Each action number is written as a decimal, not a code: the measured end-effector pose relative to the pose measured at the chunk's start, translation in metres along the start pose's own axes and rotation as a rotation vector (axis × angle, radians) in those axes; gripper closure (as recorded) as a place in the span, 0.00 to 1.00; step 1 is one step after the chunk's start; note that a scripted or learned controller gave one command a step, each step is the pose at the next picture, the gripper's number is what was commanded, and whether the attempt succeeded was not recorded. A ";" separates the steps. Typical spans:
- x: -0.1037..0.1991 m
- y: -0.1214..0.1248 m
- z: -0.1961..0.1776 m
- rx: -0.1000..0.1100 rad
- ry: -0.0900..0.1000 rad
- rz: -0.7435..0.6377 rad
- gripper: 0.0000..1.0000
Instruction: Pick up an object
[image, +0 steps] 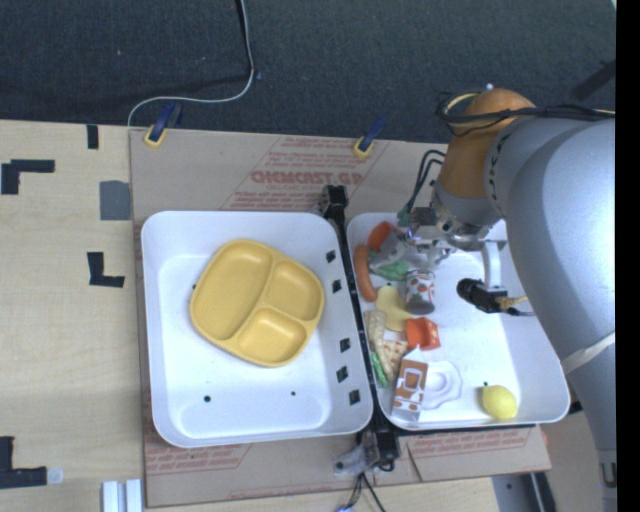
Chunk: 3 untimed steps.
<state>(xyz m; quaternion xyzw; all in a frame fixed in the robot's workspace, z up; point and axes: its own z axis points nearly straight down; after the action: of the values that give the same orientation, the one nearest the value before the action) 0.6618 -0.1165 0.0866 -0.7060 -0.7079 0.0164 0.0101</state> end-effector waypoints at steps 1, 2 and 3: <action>-0.008 0.001 0.001 -0.004 0.011 -0.001 0.00; 0.013 0.005 0.001 -0.031 -0.004 0.003 0.00; -0.017 0.005 0.003 -0.027 0.012 0.001 0.00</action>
<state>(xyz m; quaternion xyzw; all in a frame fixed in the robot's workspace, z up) 0.6666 -0.1335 0.0840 -0.7065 -0.7077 0.0026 0.0048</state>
